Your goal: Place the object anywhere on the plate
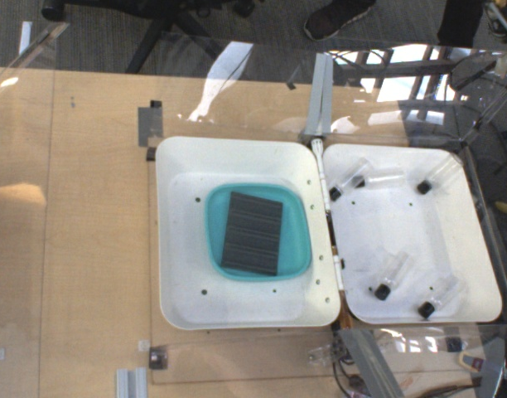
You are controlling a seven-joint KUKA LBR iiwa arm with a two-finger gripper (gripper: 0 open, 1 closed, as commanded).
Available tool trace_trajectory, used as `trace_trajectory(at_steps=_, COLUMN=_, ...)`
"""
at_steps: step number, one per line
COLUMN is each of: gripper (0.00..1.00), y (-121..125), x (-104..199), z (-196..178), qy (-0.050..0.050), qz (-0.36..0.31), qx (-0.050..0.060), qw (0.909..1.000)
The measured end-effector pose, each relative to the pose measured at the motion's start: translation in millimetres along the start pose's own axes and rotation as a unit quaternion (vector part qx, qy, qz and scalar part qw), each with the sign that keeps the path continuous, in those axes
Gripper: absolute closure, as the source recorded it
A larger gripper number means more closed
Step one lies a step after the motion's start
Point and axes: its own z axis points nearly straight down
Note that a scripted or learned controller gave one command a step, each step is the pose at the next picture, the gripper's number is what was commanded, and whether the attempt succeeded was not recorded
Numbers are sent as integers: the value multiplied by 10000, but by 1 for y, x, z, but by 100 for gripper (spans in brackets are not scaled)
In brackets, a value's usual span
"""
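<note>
Tabletop (71, 247): wooden, carrying two white bins side by side.
Left bin (179, 297): holds teal plate (216, 222).
Object (253, 233): dark ribbed rectangular block, flat on plate's centre.
End effector: state cannot be told.

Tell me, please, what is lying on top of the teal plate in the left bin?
A dark grey ribbed rectangular object lies flat on the teal plate, inside its rim. The plate's centre beneath it is covered, so cannot be seen.
</note>
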Motion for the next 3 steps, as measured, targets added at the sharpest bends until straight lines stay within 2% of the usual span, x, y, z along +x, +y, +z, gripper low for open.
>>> trace_trajectory(at_steps=3, gripper=0, y=0, x=-1, z=0, qy=0, qz=15, qx=6, qw=10000)
